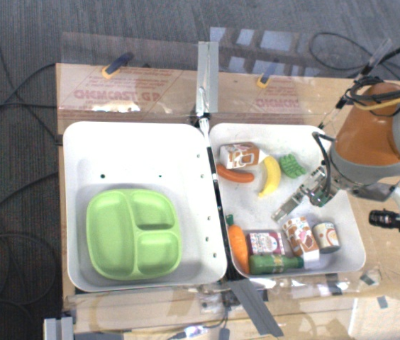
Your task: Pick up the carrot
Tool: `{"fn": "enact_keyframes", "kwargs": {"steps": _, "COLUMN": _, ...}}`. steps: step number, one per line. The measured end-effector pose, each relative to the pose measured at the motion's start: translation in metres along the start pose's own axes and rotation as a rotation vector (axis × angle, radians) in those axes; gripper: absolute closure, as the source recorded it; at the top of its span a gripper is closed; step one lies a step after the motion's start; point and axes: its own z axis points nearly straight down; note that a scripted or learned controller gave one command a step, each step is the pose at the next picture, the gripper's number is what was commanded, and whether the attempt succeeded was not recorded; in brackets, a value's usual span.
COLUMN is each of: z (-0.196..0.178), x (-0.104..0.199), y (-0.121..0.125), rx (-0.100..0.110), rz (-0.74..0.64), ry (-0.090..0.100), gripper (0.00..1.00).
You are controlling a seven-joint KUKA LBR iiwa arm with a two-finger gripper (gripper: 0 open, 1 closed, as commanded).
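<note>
1. We see the fingers point(286, 208) of the gripper point(292, 204) extended toward the left over the floor of the right bin point(352, 250); they sit close together, and we see nothing between them.
2. We locate the carrot point(237, 245) at the near left corner of the right bin, lying against the bin's left wall, well apart from the gripper.
3. We note a green bottle point(276, 264) lying along the near wall, touching the carrot's near end, and a small pink-labelled box point(264, 243) just beside the carrot on its right.
4. We find two cans point(313, 236) to the right of the box, below the gripper.
5. We record a banana point(270, 175), a sausage point(235, 175), a brown carton point(239, 155) and a green leafy item point(292, 165) in the far half of the same bin.
6. We observe a green divided plate point(133, 234) in the left bin point(115, 140).
7. We see the arm point(367, 144) entering from the right.
</note>
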Motion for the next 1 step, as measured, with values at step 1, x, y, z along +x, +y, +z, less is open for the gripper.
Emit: {"fn": "enact_keyframes", "kwargs": {"steps": 1, "z": 0.0532, "x": 0.0254, "y": 0.0646, "rx": -0.003, "rz": -0.382, "ry": -0.008, "gripper": 0.0}}
